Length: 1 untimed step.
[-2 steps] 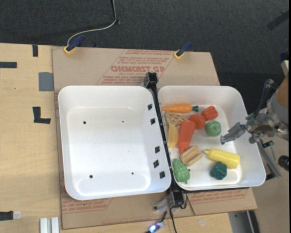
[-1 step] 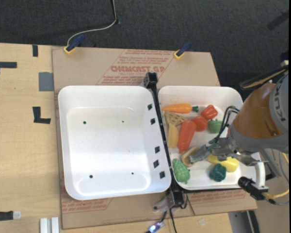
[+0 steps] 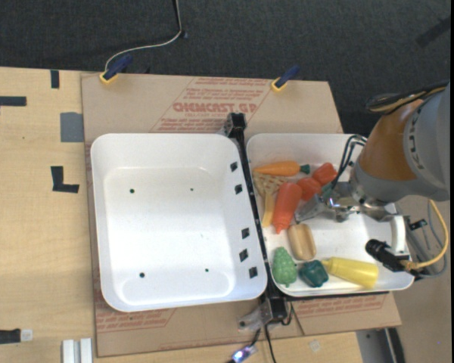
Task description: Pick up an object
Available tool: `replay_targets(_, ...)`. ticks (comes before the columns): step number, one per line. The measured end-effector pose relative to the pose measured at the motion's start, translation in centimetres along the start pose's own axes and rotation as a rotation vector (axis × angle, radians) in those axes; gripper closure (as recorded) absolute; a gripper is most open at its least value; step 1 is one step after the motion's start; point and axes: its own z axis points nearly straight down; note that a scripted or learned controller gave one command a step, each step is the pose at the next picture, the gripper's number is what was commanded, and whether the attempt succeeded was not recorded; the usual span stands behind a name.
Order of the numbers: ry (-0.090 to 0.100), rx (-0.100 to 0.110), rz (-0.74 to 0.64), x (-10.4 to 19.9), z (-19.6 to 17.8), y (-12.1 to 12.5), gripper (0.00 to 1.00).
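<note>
Two shallow white plastic bins sit side by side on the bench; the left white bin [image 3: 113, 165] has only a few small dark dots on its floor, and the right white bin [image 3: 340, 237] is full of toy food. The grey arm with the orange band [image 3: 397, 153] comes in from three o'clock and bends down into the right bin, most likely so its tip can get low among the toys; the metal two-finger gripper [image 3: 312, 210] sits near the middle of that bin, just at three o'clock of the long orange-red plastic carrot [image 3: 286, 205]. I cannot tell if the fingers are open or closed, because they are small and blurry, and I cannot tell if anything sits between them.

At twelve o'clock in this bin lies a thin orange carrot with a green tip [image 3: 278, 169]; a small red pepper-like toy [image 3: 323, 175] lies just past the gripper at one o'clock. Toward six o'clock lie a tan bread-roll toy [image 3: 302, 241], a bumpy green toy [image 3: 284, 267], a dark teal toy [image 3: 313, 274] and a long yellow toy [image 3: 352, 271]; the toys crowd together, so a grab could bump a neighbour. Nothing looks lifted yet.
</note>
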Motion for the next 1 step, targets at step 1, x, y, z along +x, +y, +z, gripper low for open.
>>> replay_targets(1,0.001,-0.002,-0.004,3.83,0.74,9.73,0.0)
